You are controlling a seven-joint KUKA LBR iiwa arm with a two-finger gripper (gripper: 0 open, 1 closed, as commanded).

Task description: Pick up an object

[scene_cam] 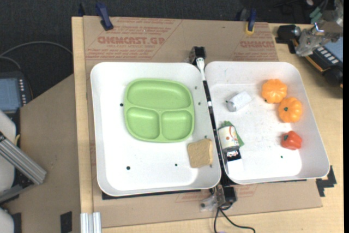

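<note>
The left bin (103, 117) holds a green three-compartment plate (159, 110) and a tan square sponge-like piece (200, 153) near its front right corner. In the right bin (305, 166) lie two small orange pumpkins (274, 90) (290, 109), one behind the other. A small red pepper-like toy (291, 140) sits in front of them. A small white and grey object (239, 100) lies toward the back left of that bin. A green and white packet (230, 140) with a black end rests against the bin's left wall.
The bins stand on a brown cardboard sheet (136, 35) held by blue clamps (103, 16) at the back. Grey equipment and cables (316, 35) crowd the bench's back right corner. A black connector (198, 54) sits at the back between the bins.
</note>
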